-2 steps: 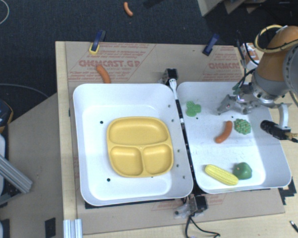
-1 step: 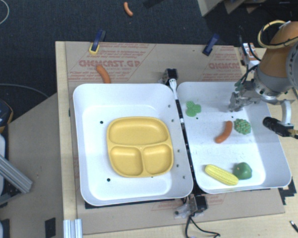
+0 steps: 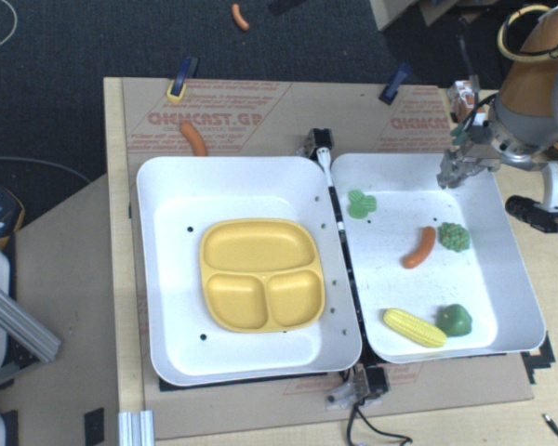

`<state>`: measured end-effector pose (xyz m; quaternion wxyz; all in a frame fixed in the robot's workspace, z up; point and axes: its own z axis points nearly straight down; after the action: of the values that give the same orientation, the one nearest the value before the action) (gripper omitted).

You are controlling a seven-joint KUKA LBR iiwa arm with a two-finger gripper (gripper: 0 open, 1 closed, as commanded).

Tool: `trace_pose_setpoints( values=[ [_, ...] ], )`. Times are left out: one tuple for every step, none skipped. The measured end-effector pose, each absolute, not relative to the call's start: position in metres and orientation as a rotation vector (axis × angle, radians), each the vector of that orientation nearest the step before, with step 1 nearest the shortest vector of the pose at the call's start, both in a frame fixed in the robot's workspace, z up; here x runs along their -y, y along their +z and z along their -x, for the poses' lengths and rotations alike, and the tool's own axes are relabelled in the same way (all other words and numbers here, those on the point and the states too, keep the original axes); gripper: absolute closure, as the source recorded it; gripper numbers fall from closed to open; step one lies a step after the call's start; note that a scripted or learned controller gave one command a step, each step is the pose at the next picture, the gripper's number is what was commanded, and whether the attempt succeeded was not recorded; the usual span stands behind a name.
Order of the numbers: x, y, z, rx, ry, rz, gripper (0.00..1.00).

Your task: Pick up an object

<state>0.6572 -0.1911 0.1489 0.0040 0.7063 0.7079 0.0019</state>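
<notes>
Arm leans in from the right, gripper (jaw state unclear) over right bin's far corner

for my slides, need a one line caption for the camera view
Gripper hovers over the right bin's far edge; sausage, corn and greens lie inside.

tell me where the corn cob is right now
The corn cob lies in the right bin, near its front edge, just left of the green pepper and below the sausage.
</notes>
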Motion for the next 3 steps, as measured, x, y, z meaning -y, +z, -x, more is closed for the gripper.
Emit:
trace_pose_setpoints(
  values=[
    [0.184, 0.201, -0.666, -2.219, 0.005, -2.215, 1.00],
    [0.185, 0.227, -0.668, -2.219, 0.005, -2.215, 1.00],
    [0.135, 0.221, -0.633, -2.229, -0.002, -2.221, 1.00]
  ],
)
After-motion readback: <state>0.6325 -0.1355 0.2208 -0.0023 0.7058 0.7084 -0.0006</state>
